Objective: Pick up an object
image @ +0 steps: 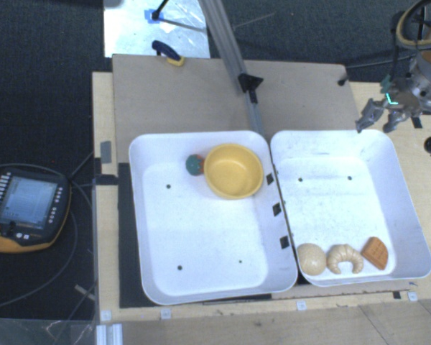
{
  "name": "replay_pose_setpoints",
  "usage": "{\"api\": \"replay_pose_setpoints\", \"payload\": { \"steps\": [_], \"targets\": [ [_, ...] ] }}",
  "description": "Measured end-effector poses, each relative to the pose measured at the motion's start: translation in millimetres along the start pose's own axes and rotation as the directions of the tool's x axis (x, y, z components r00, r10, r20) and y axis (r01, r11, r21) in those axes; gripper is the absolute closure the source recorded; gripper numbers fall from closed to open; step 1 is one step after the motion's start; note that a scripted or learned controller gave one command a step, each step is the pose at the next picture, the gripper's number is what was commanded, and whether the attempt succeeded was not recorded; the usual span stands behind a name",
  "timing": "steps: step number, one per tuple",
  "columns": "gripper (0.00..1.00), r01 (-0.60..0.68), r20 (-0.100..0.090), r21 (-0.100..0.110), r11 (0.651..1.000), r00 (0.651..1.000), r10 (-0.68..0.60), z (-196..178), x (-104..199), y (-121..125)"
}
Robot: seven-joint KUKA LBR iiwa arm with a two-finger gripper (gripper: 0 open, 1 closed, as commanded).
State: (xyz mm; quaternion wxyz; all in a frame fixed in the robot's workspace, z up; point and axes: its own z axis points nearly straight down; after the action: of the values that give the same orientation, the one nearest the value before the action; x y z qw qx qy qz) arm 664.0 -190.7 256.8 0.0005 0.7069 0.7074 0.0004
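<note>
Croissant (345,258) lies well apart from hand (378,118).

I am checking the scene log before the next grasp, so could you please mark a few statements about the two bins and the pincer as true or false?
1. The yellow bowl sits in the left bin. True.
2. The croissant lies inside the bowl. False: it lies in the right bin, between a pale round roll and a brown waffle piece.
3. A small green object rests beside the bowl. True.
4. The pincer grips the roll. False: it is near the right bin's far corner, away from the three foods.
</note>
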Motion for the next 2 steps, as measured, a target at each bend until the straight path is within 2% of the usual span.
{"api": "replay_pose_setpoints", "payload": {
  "steps": [1, 2],
  "targets": [
    [0.0, 0.0, 0.0, 0.0, 1.0, 1.0, 0.0, 0, 0, 0],
    [0.0, 0.0, -0.001, 0.005, 1.0, 1.0, 0.0, 63, 0, -1]
  ]
}}
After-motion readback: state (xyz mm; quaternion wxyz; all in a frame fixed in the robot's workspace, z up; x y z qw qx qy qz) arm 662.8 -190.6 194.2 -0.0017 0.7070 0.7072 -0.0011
